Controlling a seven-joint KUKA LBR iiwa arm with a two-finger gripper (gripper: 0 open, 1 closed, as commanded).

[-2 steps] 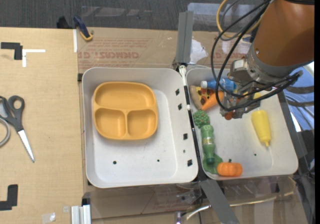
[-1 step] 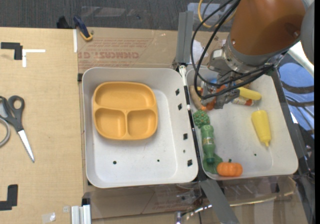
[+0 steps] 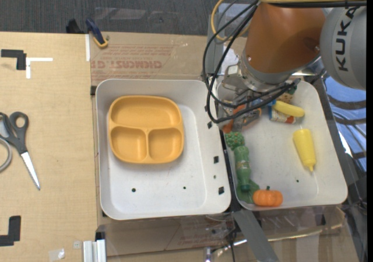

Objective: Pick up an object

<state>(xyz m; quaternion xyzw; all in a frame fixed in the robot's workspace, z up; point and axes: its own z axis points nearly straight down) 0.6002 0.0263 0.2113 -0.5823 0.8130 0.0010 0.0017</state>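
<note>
In the right bin lie a yellow corn-like toy, a yellow banana-like piece on a small colourful item, a green vegetable toy along the left wall, and an orange pumpkin toy at the front. The arm's orange band hangs over the bin's back left corner. Under it, my gripper is low near a small brownish object, mostly hidden by the wrist and cables.
The left bin holds a yellow divided plate. Scissors lie on the cardboard at the far left. A blue clip sits behind the left bin. Yellow and black cables loop around the wrist.
</note>
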